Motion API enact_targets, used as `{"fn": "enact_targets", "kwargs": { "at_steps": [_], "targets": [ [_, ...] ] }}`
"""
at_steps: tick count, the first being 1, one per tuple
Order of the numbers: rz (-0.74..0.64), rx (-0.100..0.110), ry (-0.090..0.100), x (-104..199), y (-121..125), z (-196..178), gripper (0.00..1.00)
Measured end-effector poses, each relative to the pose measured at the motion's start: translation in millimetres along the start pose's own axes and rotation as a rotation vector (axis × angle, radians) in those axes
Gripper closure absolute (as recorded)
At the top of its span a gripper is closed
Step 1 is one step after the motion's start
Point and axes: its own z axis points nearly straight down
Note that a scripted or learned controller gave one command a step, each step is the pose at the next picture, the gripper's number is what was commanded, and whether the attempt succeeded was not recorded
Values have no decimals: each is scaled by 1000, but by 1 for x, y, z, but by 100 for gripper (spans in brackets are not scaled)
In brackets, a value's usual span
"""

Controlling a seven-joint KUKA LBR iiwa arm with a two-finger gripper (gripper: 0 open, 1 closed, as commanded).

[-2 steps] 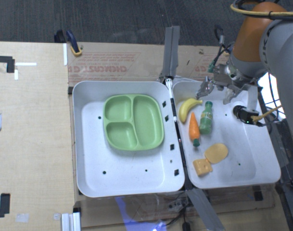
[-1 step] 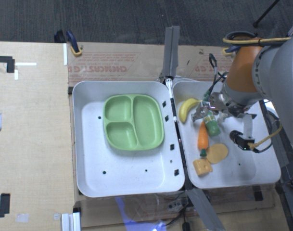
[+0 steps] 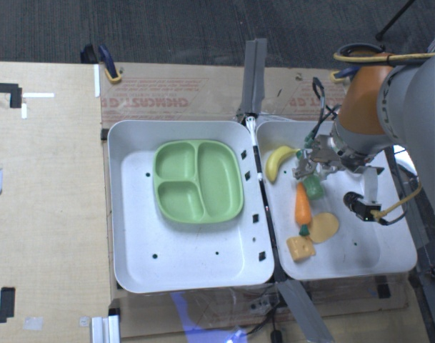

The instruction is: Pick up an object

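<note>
While the arm reaches in over the right-hand bin point(image 3: 388, 263), nothing is lifted yet. Going left to right and taking the carrot point(image 3: 303, 205) as the landmark: well to its left, in the left-hand bin point(image 3: 131, 263), lies a green divided plate point(image 3: 199, 181), flat, with its three compartments bare. Both bins sit on the table point(image 3: 46, 191). Just up and left of the carrot lies a yellow banana point(image 3: 276, 161), near the wall between the bins. Below the carrot sits a small tan block point(image 3: 301, 248), and beside that, just down and right of the carrot's lower end, a flat yellow-orange piece point(image 3: 324, 226) that looks like a slice or chip. Touching the carrot's upper end is a small green object point(image 3: 313, 188), partly covered by the tool.

The gripper point(image 3: 310, 166) hangs right above the carrot's top, over that green object, with the grey wrist and orange band up and to the right. Whether the jaws are spread or closed, and whether anything sits between them, I cannot tell from this angle.

By my judgement this is the descent or closing step of a grasp aimed at the green object. The next move calls for a firm close and a straight lift, without dragging the carrot along.
</note>
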Motion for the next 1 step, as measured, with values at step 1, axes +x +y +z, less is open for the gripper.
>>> {"fn": "enact_targets", "kwargs": {
  "at_steps": [1],
  "targets": [
    [43,0,0,46,27,-91,100]
  ]
}}
